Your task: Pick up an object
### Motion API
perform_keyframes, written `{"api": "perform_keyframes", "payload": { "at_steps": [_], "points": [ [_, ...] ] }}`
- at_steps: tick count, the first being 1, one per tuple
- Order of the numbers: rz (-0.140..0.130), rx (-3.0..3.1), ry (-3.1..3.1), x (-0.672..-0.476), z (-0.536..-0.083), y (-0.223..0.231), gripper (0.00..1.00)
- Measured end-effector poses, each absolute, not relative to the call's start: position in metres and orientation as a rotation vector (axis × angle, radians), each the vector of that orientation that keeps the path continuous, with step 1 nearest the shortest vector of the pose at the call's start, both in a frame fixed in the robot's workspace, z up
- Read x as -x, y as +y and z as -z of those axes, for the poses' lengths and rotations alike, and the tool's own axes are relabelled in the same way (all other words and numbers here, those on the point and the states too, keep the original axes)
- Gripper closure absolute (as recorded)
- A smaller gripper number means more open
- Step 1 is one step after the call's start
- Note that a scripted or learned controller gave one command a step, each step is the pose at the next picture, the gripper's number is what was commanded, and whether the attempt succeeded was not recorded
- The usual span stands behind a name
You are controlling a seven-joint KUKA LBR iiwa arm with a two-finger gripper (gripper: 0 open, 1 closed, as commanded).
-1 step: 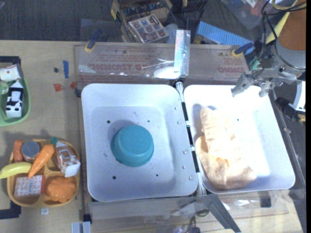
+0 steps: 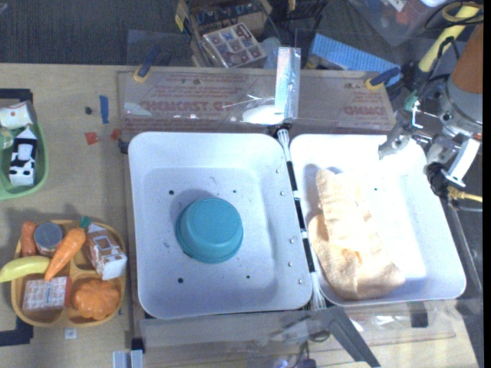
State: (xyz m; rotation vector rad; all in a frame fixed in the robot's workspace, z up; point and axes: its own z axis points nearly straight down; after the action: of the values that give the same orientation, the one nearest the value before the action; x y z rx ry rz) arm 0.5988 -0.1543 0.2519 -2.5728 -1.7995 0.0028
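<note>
Cloth point(image 2: 349, 236) — pale, crumpled, lying along the left half of the right bin point(image 2: 437, 236), its edge against the wall shared with the left bin point(image 2: 153, 167). Blue bowl point(image 2: 209, 229) sits upturned at the centre of the left bin, well apart from the cloth. Yellow tray point(image 2: 15, 301) of toy food rests on the surface point(image 2: 69, 75) at far left. Tool point(image 2: 399, 140) — above the right bin's far corner, clear of the cloth, nothing seen in it; spread of its grip cannot be told.

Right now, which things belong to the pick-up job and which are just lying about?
Job: teal bowl in left bin; tan cloth in right bin; hand.

Lying about: toy food tray, green dish, clear panel.
</note>
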Motion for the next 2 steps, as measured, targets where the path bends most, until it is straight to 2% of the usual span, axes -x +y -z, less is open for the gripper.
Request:
{"api": "perform_keyframes", "payload": {
  "at_steps": [1,2],
  "points": [
    [-0.001,2.504,-1.895,-0.596,-0.163,-0.092,0.00],
    [0.000,2.512,-1.892,-0.589,-0.158,-0.182,0.00]
  ]
}}
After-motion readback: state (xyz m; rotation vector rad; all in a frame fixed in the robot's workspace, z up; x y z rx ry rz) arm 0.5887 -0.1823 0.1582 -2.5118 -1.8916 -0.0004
